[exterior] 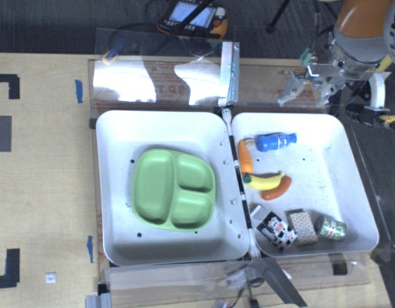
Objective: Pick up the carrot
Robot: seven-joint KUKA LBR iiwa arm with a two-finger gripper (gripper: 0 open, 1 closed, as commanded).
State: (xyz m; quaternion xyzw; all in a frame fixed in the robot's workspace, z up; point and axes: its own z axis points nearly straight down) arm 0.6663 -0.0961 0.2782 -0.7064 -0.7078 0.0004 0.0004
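- We saw two shallow white bins side by side on a wooden bench, viewed from above at a slant.
- The left bin (114, 140) held a green divided plate (174, 188).
- The right bin (332, 146) held the carrot (246, 157), lying lengthwise against the bin's left wall, near the divider between the bins.
- Just beside the carrot lay a blue bottle (274, 141) above it, and a yellow banana (264, 181) and a reddish sausage-shaped toy (276, 188) below it; the banana's tip came very near the carrot's lower end.
- Farther down the bin sat a black-and-white item (277, 230), a patterned block (302, 226) and a green can (330, 228).
- The gripper (306, 85) hung beyond the top edge of the right bin, well apart from the carrot; its jaws stood apart with nothing between them.
- We judged the task at its very start: the approach had not yet begun.
- The next move, in our view, called for travelling left and down over the carrot, with the fingers set across its narrow width, clear of the wall and the banana.
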